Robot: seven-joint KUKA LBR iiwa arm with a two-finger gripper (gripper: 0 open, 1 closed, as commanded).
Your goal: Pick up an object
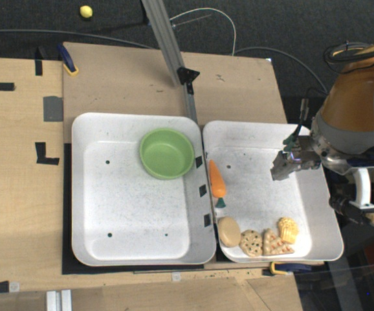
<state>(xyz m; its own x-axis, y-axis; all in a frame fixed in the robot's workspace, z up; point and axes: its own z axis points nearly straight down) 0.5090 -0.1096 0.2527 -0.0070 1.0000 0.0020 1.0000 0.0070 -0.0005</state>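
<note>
Hand poised over right bin, grip state not discernible. Carrot seen at bin's left wall; green bowl placed in left bin.

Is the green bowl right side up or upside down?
Right side up. The bowl in the left bin shows its open hollow with the rim around it, and nothing is inside.
</note>
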